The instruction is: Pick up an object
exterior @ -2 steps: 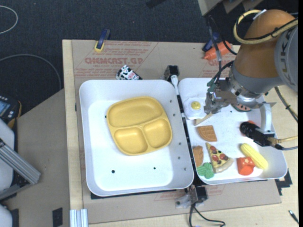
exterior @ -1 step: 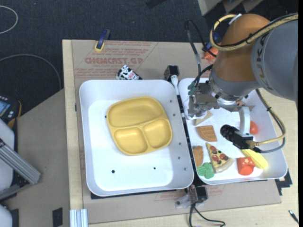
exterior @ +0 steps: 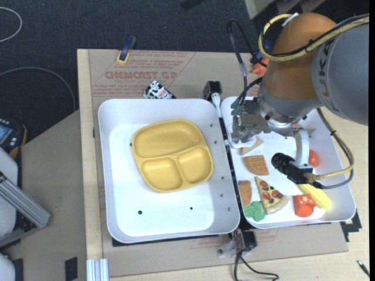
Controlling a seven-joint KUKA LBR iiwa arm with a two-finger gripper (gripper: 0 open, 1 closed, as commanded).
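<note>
My gripper is down in the right bin, near its far left corner, just above a pale flat piece that peeks out beneath it. Toy food lies in front of it: a tan cracker-like piece, a pizza slice, a brown piece, a green leafy piece, a red piece, a yellow piece and a red-orange piece. The view does not show anything held between the gripper's tips.
The left bin holds a yellow divided plate. A black-and-white toy and a blue-yellow clip lie on the cardboard behind the bins. The arm's orange wrist looms over the right bin's far side.
</note>
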